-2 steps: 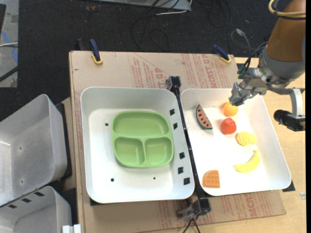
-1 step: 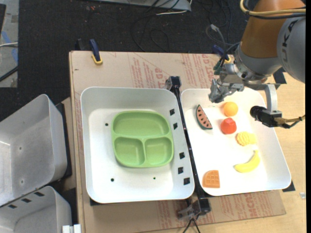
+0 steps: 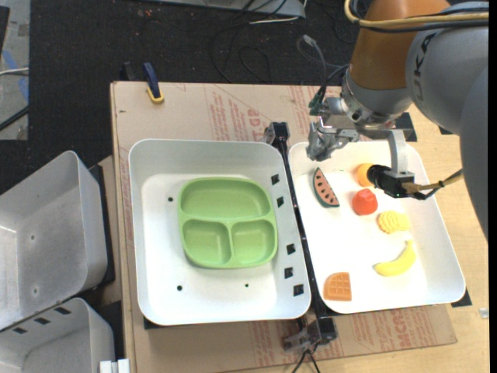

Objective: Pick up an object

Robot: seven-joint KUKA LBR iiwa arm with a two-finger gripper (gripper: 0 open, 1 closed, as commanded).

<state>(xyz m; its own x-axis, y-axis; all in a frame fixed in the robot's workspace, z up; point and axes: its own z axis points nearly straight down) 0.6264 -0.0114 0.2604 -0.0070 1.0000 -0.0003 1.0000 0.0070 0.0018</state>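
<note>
One fixed camera looks down aslant on both white bins [image 3: 147, 231].

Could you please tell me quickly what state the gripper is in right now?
Gripper: above the far edge of the right bin, beyond the watermelon slice; open or closed cannot be told, nothing visibly held.

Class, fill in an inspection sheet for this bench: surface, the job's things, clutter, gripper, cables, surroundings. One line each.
Surface: brown board bearing two white bins side by side, left bin and right bin.
Job's things: in the right bin, watermelon slice, red piece, orange piece, yellow ridged piece, banana, waffle.
Clutter: green divided tray in the left bin; yellow-tipped clamp at the board's far edge.
Gripper: gripper hangs over the right bin's far left corner; finger state unclear.
Cables: dark cables on the floor behind.
Surroundings: spare white bins at left.
</note>
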